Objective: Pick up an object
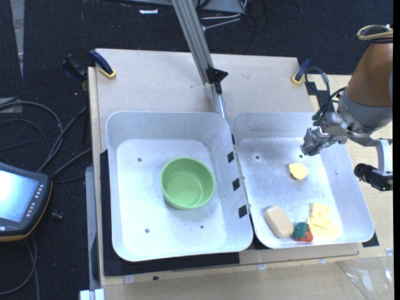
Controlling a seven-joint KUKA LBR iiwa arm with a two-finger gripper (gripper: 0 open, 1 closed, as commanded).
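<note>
My gripper (310, 145) hangs over the right bin (269, 136), near its back right part, pointing down and to the left. A small yellow chunk (299, 171) lies just below and left of the fingertips, apart from them. Nearer the front of the same bin lie a tan bread-like piece (279, 222), a red strawberry with a green top (302, 232) and a yellow cheese wedge (322, 219). Nothing shows between the fingers.
A green bowl (187, 183) sits in the middle of the left bin (131, 136). A slanted metal pole (200, 45) crosses above the back of the bench. Clamps hold the board's back corners. A tablet lies on the floor at the left.
</note>
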